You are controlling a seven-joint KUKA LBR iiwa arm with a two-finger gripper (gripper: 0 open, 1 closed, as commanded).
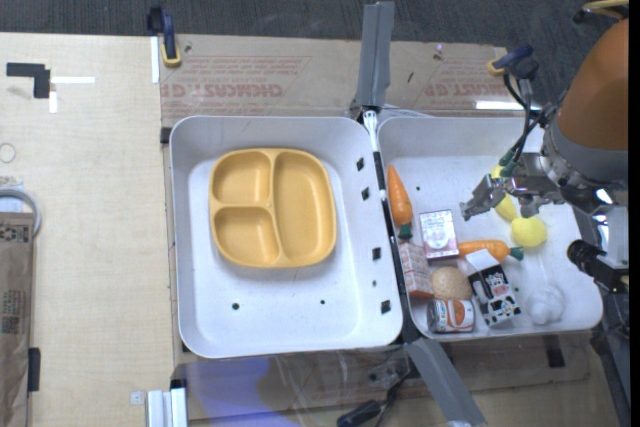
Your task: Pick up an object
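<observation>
Claw [497, 194] spread, ungripping (right bin); small carrot [483, 249] lies crosswise below it, leafy end pointing right.

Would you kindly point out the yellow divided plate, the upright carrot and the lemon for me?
yellow divided plate [273, 208], camera view, on the ridge between its compartments.
upright carrot [399, 196], camera view, on its orange middle.
lemon [529, 231], camera view, on its rounded body.
</observation>
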